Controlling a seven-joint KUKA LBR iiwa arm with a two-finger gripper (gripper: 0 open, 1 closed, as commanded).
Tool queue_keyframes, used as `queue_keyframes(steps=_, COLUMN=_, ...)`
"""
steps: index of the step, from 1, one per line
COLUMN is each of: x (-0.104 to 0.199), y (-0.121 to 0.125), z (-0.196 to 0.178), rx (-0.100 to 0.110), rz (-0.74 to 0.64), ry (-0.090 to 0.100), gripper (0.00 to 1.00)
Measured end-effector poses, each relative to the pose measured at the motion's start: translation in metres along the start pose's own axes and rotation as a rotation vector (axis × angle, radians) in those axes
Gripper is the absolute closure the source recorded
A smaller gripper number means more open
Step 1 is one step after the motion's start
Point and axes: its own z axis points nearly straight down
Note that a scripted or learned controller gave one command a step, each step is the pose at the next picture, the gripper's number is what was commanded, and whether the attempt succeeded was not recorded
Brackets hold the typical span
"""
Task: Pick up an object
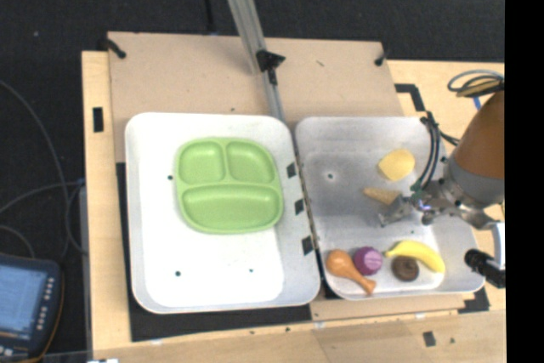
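Gripper point(399, 212) low in the right bin point(340, 149), among the objects.
Whether it is released or clenched cannot be told. A tan wedge point(382, 195) lies just beside its tip; the yellow round piece point(397, 164) sits above, the banana point(416, 253), brown disc point(406, 269) and purple object point(367, 259) nearer the front wall.

Arm point(481, 150): rounded orange band, grey collar beneath. Dark cables loop above band, another strand running down its side. Gripper point(399, 213): pale grey metal, small and blocky. Black fitting point(486, 264) juts off wrist housing.
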Motion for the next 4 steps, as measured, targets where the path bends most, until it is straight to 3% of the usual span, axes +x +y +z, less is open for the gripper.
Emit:
queue_keyframes(steps=1, x=-0.001, y=0.0, z=0.02, rx=-0.002, rz=0.0, ry=-0.001, gripper=0.0)
queue_keyframes(steps=2, x=-0.002, y=0.001, z=0.008, rx=-0.007, rz=0.005, ry=-0.003, gripper=1.0)
queue_keyframes(steps=4, x=-0.014, y=0.005, z=-0.099, rx=-0.01, rz=-0.005, ry=-0.004, gripper=1.0)
